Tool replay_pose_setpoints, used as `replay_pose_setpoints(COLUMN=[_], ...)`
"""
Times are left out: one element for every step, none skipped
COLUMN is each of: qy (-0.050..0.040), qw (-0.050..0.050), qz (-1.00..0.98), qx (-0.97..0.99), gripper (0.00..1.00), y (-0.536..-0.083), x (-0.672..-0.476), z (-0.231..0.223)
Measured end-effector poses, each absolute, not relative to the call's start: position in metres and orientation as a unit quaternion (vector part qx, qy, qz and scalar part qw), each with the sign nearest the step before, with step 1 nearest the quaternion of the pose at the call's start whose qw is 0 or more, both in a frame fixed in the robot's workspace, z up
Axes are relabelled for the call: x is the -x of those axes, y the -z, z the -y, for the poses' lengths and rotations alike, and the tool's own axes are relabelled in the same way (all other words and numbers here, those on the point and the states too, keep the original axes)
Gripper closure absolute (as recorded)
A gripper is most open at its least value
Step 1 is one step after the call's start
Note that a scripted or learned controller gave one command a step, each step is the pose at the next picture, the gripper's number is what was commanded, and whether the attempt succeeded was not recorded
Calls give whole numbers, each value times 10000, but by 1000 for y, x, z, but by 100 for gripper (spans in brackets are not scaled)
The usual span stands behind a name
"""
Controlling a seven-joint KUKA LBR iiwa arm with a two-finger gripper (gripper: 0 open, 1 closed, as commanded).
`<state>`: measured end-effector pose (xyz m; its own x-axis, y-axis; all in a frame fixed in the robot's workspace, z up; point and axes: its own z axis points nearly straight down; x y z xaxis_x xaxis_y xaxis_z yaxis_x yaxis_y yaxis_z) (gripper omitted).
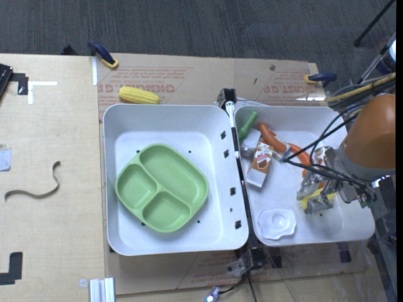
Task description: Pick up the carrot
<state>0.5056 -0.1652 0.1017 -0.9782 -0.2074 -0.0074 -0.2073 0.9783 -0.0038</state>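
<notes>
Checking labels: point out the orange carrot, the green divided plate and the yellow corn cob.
Orange carrot [274,138], camera view, mid-body in the right bin.
Green divided plate [162,187], camera view, central ridge, left bin.
Yellow corn cob [139,94], camera view, mid-length, on the cardboard.

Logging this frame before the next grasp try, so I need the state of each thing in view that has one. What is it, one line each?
gripper: low in the right bin, fingers unclear
carrot: lying loose in the right bin, apart from the gripper
carton: lying flat beside the carrot
green divided plate: upright in the left bin
corn cob: lying on the cardboard behind the left bin
fried egg: flat, front of the right bin
</notes>
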Motion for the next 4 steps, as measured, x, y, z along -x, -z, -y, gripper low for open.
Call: replay_pose_setpoints(qy=[14, 5, 2, -2], qw=[39, 26, 7, -2], qz=[-9946, -9939, -9956, -9921], qx=[1041, -1106, -934, -1256], gripper=[0, 0, 0, 0], y=[-102, -92, -92, -91], x=[-506, -542, -485, -478], z=[165, 163, 128, 94])
